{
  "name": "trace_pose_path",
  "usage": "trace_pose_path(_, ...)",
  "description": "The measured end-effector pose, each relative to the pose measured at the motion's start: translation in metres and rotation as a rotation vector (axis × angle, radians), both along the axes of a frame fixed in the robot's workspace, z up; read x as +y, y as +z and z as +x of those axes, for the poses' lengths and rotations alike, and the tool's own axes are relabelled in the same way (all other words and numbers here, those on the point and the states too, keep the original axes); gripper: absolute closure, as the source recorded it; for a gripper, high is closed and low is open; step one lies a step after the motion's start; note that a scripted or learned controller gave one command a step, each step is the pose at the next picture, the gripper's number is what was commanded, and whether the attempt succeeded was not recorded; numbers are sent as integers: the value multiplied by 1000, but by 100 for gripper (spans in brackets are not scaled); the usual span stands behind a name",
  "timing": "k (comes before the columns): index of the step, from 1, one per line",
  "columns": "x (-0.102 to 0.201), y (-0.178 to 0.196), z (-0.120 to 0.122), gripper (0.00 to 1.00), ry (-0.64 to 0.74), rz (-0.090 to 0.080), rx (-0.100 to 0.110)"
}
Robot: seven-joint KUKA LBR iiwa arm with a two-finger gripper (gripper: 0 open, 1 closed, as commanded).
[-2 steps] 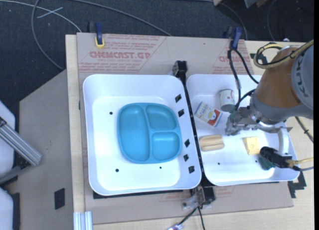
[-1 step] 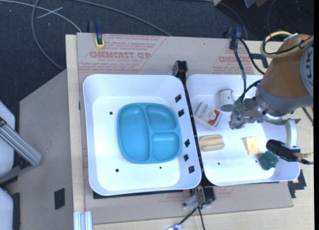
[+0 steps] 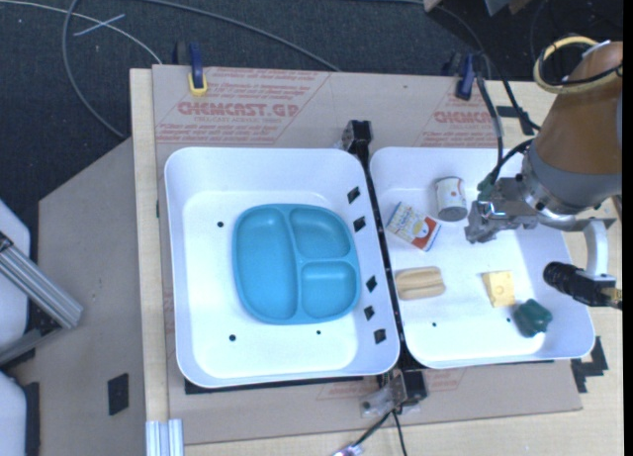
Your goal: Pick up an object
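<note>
The right bin holds several small objects. A silver-and-white can lies near the back. In front of it to the left is a white carton with red and blue print. A tan bread roll lies toward the front left, a yellow block toward the front right, and a dark green lump at the front right corner. My gripper hangs over the right bin, just right of the can and behind the yellow block. I see nothing held in it.
The left bin holds a blue divided plate. A black divider with clips runs between the bins. The arm's orange band and a black fixture crowd the right bin's right side. Cables lie behind the bench.
</note>
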State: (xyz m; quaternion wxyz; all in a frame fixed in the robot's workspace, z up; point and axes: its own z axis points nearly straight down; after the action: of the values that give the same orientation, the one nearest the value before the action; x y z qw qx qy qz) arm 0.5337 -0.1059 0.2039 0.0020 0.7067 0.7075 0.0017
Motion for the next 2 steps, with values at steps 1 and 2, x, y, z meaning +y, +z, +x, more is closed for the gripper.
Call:
trace_pose_path(1, 0, 54, 2, 100, 1, -1, -2)
trace_pose_path(2, 45, 38, 13, 100, 2, 2, 7)
